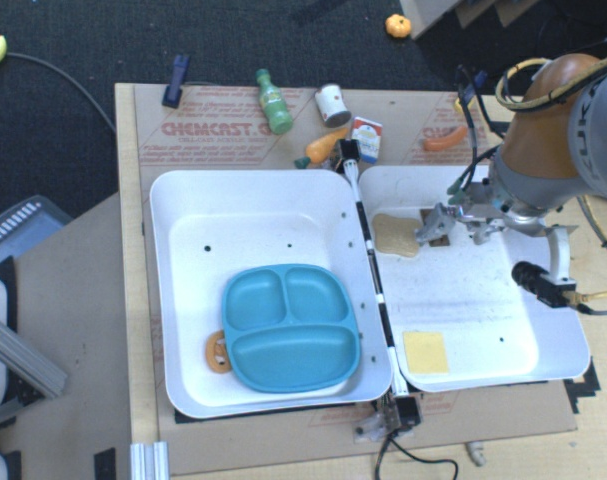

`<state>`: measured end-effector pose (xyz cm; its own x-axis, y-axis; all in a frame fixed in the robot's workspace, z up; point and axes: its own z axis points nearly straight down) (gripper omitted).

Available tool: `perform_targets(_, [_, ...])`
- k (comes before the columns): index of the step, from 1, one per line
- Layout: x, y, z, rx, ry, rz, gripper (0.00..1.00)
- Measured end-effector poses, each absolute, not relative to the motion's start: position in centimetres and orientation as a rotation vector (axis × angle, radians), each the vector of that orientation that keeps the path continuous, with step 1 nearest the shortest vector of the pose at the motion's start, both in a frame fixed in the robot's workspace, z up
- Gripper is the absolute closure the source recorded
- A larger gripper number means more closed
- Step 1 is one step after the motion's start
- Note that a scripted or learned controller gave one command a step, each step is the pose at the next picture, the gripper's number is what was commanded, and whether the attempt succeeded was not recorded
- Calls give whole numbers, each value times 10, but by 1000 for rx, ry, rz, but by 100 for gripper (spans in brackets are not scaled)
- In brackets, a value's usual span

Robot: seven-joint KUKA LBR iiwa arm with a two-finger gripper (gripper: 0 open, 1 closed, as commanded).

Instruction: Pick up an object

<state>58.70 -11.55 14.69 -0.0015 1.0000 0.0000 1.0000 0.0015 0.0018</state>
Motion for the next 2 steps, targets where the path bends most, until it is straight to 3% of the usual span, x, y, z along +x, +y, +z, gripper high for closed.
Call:
perform_targets(1, [630, -135, 87, 2217, 2218, 5, 0])
perform_targets(2, [631, -134, 98, 2214, 2218, 8, 100])
